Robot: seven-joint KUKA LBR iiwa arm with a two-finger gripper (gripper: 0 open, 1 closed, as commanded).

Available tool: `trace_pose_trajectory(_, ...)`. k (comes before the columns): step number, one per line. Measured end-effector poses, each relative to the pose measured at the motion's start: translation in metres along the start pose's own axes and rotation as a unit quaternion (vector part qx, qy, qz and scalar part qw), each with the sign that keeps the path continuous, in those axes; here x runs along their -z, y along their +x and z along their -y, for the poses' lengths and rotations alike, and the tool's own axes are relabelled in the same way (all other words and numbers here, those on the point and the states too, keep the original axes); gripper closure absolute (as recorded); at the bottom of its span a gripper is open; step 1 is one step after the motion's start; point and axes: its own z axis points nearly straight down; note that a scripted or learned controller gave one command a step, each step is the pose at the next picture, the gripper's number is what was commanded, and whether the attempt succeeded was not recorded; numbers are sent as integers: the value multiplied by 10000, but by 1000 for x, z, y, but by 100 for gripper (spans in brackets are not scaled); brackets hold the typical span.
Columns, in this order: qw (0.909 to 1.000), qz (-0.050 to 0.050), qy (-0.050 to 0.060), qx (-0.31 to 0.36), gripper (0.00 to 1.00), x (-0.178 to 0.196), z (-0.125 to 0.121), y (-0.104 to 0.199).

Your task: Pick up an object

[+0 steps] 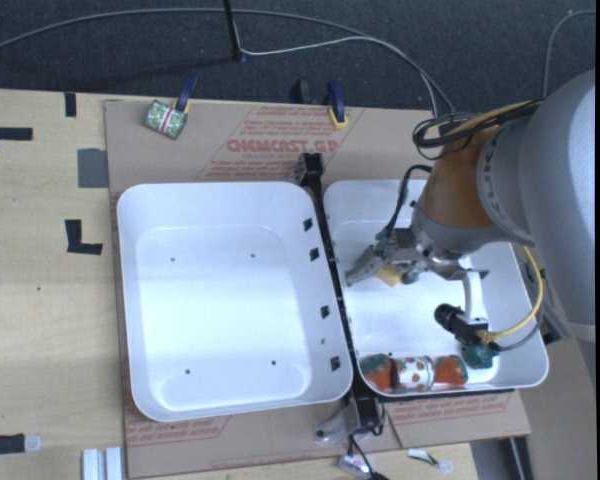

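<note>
Camera view: yellow object [388, 277] sits mid right bin [525, 373], touching the gripper [372, 265] at its 5 o'clock. Finger state can't be told. Red-and-white items [415, 372] at the bin's 6 o'clock rim. Pick not confirmed; grasp and lift probably remain.

Arm [540, 188] reaching in from right, gripper [365, 266] low.
</note>
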Motion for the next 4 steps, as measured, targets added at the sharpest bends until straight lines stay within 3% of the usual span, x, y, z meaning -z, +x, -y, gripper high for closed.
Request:
trace_pose_trajectory(1,10000,12,-42,-29,0,74,-7,-38)
trace_pose_trajectory(2,10000,3,-2,-11,0,0,10,0)
trace_pose_trajectory(3,10000,11,-45,-25,0,71,6,-26)
trace_pose_trajectory(4,10000,4,-2,-15,0,-1,2,-14)
